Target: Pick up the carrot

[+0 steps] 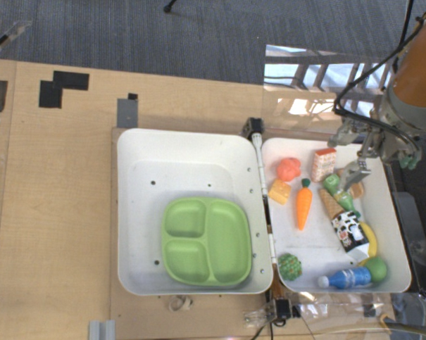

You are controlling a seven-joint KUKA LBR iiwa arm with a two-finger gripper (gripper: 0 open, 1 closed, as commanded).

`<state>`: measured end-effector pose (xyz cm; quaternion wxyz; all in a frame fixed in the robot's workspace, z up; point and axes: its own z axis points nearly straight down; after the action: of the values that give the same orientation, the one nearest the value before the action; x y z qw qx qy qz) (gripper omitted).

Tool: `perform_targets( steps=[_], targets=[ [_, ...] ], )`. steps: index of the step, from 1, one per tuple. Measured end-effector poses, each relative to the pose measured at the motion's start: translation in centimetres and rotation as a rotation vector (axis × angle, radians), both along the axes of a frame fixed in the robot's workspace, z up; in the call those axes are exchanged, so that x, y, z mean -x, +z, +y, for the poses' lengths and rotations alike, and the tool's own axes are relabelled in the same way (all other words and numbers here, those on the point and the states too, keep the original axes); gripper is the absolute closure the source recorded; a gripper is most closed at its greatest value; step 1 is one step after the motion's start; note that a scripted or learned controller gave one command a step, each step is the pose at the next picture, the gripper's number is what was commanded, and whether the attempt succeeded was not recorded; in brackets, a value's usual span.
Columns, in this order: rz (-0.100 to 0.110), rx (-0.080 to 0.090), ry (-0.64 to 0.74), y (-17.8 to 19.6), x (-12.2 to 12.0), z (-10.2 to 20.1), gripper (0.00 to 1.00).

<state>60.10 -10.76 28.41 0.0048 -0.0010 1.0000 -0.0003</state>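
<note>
The carrot (304,206) lies on the right bin (400,251) floor, long axis running twelve to six, green cap up. The gripper (359,170) hovers toward its two o'clock, over a green item (331,183); whether it is spread or closed cannot be told. The carrot looks like smooth, tapered orange plastic.

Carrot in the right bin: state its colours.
The carrot has an orange body and a green top, showing best in the camera view.
</note>
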Motion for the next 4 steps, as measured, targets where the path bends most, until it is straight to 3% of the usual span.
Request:
perform_targets(
  steps=[1,2,3,4],
  targets=[
    [-0.006,0.003,0.237,-18.6,0.5,0.6,0.0],
    [-0.019,0.006,0.243,-17.2,0.2,0.8,1.0],
    [-0.018,0.005,0.243,-17.3,0.2,0.9,0.0],
    [-0.015,0.006,0.225,-19.1,4.1,0.8,0.0]
  ],
)
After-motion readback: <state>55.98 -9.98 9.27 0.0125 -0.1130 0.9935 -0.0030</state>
